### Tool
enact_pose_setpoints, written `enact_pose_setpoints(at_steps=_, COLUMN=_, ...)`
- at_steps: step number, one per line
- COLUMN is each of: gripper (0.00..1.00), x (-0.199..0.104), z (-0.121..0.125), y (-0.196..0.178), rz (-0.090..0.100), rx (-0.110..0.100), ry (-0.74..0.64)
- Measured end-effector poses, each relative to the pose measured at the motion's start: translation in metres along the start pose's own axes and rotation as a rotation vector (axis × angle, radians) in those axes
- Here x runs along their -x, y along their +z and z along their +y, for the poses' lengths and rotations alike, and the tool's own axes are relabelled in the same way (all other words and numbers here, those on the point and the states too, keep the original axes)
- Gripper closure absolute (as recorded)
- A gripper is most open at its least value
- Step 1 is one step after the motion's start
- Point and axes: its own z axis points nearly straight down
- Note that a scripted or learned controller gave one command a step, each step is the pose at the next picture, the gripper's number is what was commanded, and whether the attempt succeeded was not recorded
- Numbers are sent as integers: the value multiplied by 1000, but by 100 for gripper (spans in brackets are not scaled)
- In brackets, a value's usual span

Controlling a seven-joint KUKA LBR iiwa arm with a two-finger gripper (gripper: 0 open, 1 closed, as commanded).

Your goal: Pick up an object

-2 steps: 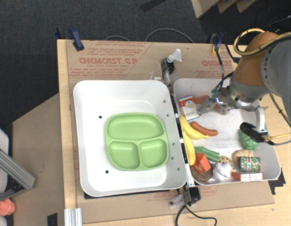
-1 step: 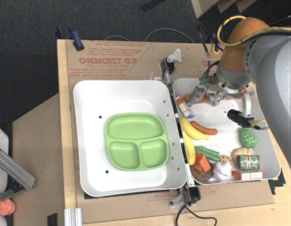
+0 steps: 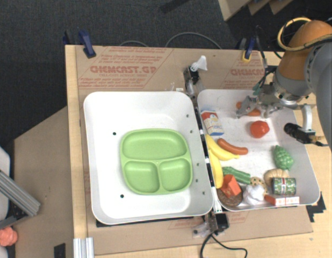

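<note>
The gripper [image 3: 255,105] is seen at the right bin's [image 3: 311,183] upper part; whether anything is gripped cannot be told. The red tomato [image 3: 259,128] lies just below it in the frame.

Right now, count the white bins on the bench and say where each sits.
2. The left bin holds a green divided tray. The right bin holds the toy food, beside it, with the gripper at its far end.

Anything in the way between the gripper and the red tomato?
No. In the camera view only bare white bin floor separates the gripper from the red tomato just below it.
</note>
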Motion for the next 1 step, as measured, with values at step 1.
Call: enact_pose_setpoints(at_steps=1, gripper=0, x=-54, z=2, y=-2, rz=2, rx=6, ry=-7)
